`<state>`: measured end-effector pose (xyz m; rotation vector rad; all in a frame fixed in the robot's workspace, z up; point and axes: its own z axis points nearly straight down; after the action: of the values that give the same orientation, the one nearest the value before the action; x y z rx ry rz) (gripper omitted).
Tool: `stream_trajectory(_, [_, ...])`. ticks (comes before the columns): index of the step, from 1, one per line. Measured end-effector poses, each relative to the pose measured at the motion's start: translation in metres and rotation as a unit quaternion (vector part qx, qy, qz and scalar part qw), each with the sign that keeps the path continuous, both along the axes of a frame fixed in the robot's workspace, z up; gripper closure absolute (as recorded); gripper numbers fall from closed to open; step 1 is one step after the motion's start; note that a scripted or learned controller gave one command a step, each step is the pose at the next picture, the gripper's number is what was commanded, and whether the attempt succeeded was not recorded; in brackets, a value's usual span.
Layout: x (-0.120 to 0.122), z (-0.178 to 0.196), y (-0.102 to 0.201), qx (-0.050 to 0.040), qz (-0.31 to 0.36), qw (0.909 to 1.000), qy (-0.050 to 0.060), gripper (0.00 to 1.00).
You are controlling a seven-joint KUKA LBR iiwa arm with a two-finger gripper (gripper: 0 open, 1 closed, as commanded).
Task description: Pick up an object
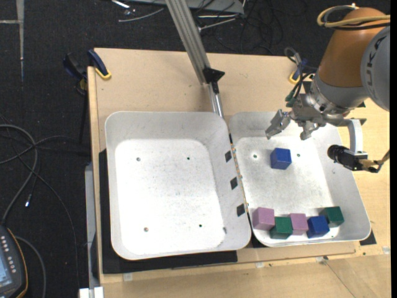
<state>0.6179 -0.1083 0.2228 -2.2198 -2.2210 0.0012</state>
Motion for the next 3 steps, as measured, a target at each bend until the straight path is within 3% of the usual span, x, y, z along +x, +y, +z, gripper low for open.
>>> stream_trajectory(1, [0.01, -0.102, -0.04, -0.0006, -0.002, 1.0, 0.003, 0.0])
stream_trajectory(2, [-0.001, -0.124, -0.014, -0.003, 0.001, 1.0, -0.005, 0.0])
stream_trajectory(3, [-0.001, -0.114, -0.015, -0.0023, -0.001, 1.0, -0.006, 1.0])
